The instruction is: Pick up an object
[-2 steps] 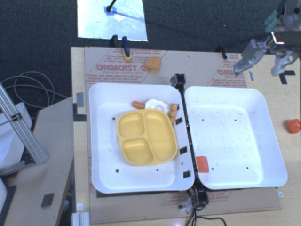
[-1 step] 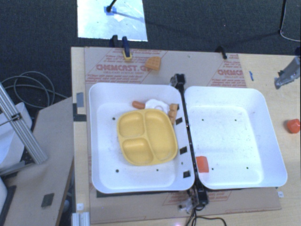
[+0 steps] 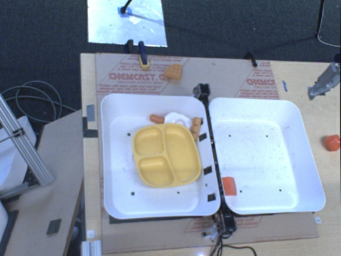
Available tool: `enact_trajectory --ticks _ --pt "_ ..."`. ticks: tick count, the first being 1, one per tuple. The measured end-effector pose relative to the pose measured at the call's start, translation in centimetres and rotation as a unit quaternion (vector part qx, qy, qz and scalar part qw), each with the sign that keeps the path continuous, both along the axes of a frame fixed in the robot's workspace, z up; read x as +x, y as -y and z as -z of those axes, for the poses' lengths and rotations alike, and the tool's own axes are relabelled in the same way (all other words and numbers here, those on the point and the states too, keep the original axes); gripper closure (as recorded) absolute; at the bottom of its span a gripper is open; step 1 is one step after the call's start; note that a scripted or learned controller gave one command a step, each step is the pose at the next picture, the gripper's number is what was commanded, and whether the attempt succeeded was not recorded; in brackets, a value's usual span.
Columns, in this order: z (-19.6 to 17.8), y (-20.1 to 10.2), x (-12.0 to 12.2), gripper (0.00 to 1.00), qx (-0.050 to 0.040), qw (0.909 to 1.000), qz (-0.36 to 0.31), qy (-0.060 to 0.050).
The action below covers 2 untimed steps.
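Observation:
The left bin (image 3: 114, 143) holds a yellow divided plate (image 3: 166, 155) near its middle. Behind the plate lie a small orange sausage-shaped piece (image 3: 156, 119), a white object (image 3: 177, 119) and a little tan piece (image 3: 196, 125). An orange-red block (image 3: 228, 185) sits in the near left corner of the right bin (image 3: 298, 143). My gripper (image 3: 318, 87) is a grey shape at the far right, above the bench beyond the right bin's far right corner and away from every object. Nothing shows between its tips.
A tan sponge-like piece (image 3: 173, 71) lies on the cardboard behind the left bin, near a blue and yellow clamp (image 3: 143, 55). A red object (image 3: 332, 142) rests on the bench right of the right bin. A shiny metal sheet (image 3: 127, 14) lies on the floor beyond.

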State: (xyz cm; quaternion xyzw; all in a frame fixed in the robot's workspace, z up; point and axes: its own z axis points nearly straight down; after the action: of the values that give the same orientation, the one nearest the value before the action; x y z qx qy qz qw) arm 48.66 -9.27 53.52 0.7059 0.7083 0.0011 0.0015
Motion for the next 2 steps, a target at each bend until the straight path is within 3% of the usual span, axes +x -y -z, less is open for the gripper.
enact_trajectory --ticks 2 --pt "0.00 0.00 0.00 0.00 0.0000 1.0000 0.000 0.000"
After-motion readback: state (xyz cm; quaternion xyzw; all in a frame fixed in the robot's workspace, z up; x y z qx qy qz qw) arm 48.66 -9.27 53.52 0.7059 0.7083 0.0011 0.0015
